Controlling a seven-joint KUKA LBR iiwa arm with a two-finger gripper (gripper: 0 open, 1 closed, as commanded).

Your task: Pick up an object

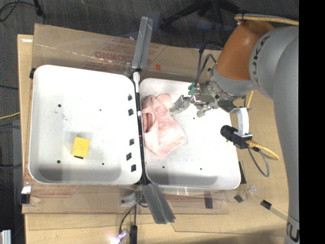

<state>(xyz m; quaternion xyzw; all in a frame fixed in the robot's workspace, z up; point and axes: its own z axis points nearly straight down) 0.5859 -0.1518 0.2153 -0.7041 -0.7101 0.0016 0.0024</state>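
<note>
Overhead, one camera looks down at a slant on a bench with two shallow white bins.

Camera view, arm: the grey KUKA arm (269,50), orange band above the wrist, reaches in from the right and bends low over the right bin (213,161).

Camera view, gripper: the gripper (184,103) hangs over the upper middle of the right bin, its metal fingers (179,105) pointing toward the cloth's right edge. Fingers: the jaws look slightly parted with nothing between them, though the angle makes this hard to be sure of.

Camera view, pink cloth (160,123): crumpled against the right bin's left wall, just beside the divider (137,85) between the bins; probably pushed or dropped there, which leaves its right side the only open approach.

Camera view, yellow block (80,147): lies alone in the lower left of the left bin (76,85), well apart from the gripper.

Camera view, cables: a black connector with a yellow lead (244,139) trails off the wrist over the right bin's edge, slack enough to follow the arm.

Reading: the cloth is the likely target, being nearest the fingertips; nothing is lifted yet, and a grasp on loose fabric close to a wall could easily slip.
</note>
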